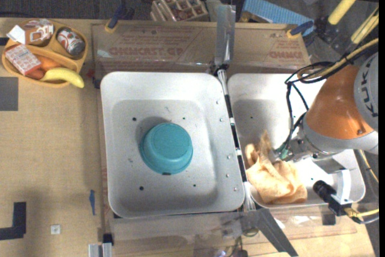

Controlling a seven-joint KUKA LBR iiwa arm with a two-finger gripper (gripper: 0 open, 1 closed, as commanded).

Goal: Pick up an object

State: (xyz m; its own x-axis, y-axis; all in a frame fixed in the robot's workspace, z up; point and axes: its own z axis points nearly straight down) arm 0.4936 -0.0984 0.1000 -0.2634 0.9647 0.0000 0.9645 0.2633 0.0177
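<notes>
— Item one, your fingers?

— My gripper [283,152] sits low in the right bin [255,99], at the upper edge of the crumpled tan cloth [274,180]; the tips are buried behind my own wrist and cables, so how wide they stand, and whether any cloth lies between them, I cannot tell.

— Item two, the cloth itself?

— Heaped in the near left part of the right bin, against the wall shared with the other bin; one fold rises toward my gripper; the rest spreads toward the bin's front rim.

— Item three, the arm?

— My arm [343,114], grey with its orange band, comes in from the right and hangs over the right bin's far side; black cables loop above it.

— Item four, the neighbouring bin?

— The left bin [120,93] holds one teal bowl [167,147], upside down, near its middle, well apart from me.

— Item five, further out?

— A yellow tray [12,60] on the bench's far left corner, bearing a banana [65,76] and small packets; a cardboard wall [156,48] behind both bins.
</notes>
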